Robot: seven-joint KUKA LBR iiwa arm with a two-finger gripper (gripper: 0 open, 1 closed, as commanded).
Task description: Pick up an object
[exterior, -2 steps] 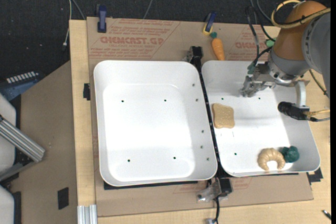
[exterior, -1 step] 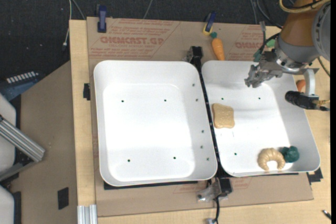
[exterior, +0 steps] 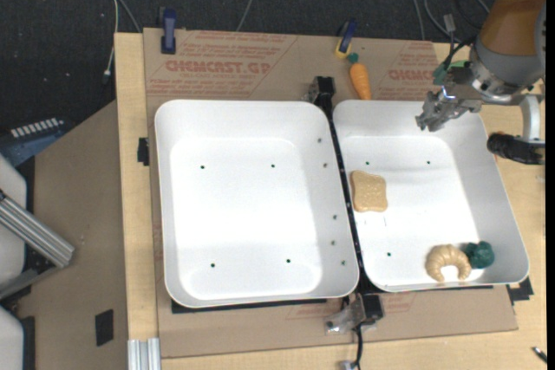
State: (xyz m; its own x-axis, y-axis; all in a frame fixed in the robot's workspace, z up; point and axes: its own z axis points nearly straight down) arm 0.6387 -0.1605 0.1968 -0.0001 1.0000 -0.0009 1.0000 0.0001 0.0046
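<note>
The tool hung over the right bin; I could not tell its state. The toast looked light and stiff, best gripped across its edges.

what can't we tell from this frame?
- Tool: fingers too small and blurred to read, camera view.
- Green object: partly hidden behind the croissant; identity unclear.
- Arm: cut off by the top-right frame edge.
</note>
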